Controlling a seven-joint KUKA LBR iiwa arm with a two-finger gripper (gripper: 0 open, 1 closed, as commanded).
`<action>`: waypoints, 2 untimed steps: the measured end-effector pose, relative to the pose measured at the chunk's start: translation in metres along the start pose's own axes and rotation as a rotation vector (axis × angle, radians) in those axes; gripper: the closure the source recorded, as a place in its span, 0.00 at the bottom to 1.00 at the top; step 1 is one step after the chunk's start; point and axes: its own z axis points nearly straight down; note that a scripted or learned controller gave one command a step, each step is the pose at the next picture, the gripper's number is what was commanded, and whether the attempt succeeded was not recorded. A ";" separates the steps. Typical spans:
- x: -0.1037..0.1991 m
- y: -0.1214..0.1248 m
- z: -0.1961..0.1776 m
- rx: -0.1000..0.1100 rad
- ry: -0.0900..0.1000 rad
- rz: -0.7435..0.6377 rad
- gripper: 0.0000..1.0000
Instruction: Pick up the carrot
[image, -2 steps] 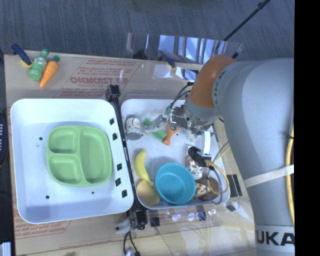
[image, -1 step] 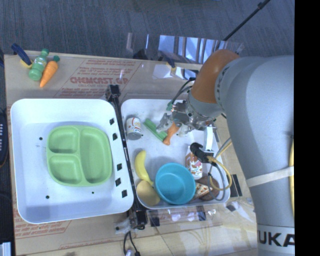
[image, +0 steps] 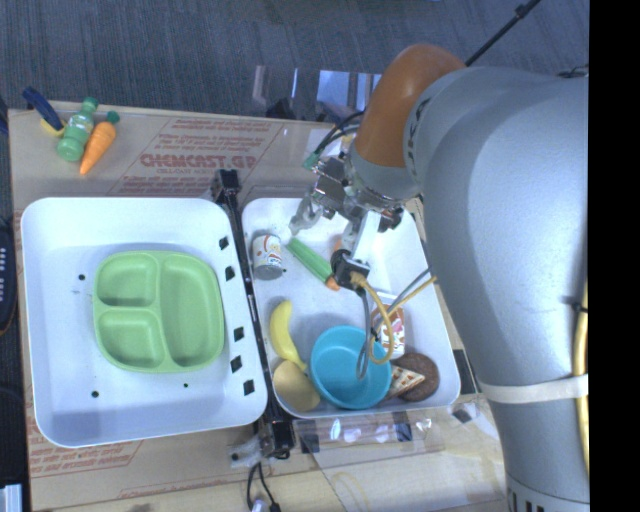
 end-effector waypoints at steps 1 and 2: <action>-0.076 0.053 -0.265 -0.010 0.001 0.053 1.00; -0.087 0.080 -0.194 0.009 -0.005 0.344 1.00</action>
